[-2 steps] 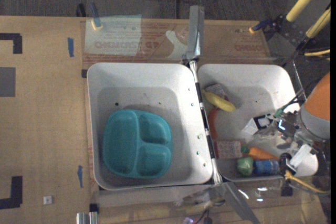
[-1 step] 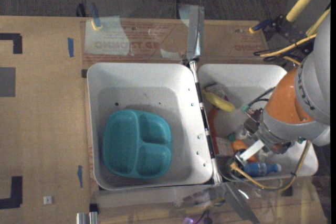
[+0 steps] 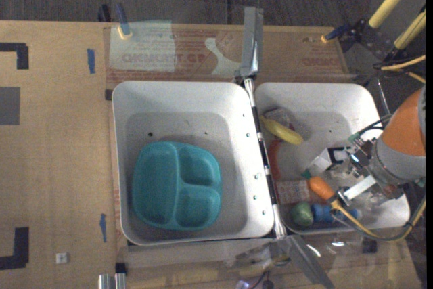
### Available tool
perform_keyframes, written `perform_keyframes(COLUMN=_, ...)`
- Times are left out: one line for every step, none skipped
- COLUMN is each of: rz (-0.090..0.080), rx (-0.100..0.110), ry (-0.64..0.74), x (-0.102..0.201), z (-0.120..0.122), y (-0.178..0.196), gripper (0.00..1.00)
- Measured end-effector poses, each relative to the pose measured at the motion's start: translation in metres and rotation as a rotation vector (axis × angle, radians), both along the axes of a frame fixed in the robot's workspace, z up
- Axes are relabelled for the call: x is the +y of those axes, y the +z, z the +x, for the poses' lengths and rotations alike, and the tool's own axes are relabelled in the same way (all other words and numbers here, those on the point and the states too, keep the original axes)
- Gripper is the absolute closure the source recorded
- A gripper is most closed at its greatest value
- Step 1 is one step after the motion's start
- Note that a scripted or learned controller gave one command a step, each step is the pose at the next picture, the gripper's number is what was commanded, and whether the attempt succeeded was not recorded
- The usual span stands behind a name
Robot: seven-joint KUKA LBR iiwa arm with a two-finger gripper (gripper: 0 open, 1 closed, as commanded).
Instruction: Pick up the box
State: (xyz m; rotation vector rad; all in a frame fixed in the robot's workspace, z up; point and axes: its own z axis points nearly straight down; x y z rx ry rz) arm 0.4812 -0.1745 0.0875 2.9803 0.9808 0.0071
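Inside right bin (image 3: 352, 95), gripper (image 3: 346, 176) above box (image 3: 293, 191).

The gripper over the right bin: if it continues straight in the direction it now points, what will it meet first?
The gripper points left and slightly downward, so it would probably meet the orange carrot-like item first. The small box lies just beyond. Depth is unclear from this single view.

Grey arm (image 3: 399, 169) with orange band (image 3: 406, 132), black and yellow cables.
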Motion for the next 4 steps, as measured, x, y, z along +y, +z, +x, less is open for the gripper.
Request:
perform_keyframes(rz=0.003, rx=0.008, ry=-0.130, x=-0.026, z=0.008, y=0.101, gripper=0.00)
perform_keyframes(rz=-0.001, rx=-0.007, ry=-0.221, x=0.015, z=0.011, y=0.017, gripper=0.00)
perform_keyframes(rz=-0.006, rx=-0.034, ry=-0.443, x=0.065, z=0.041, y=0.013, gripper=0.00)
perform_keyframes(rz=0.004, rx=-0.008, ry=-0.393, x=0.004, z=0.003, y=0.002, gripper=0.00)
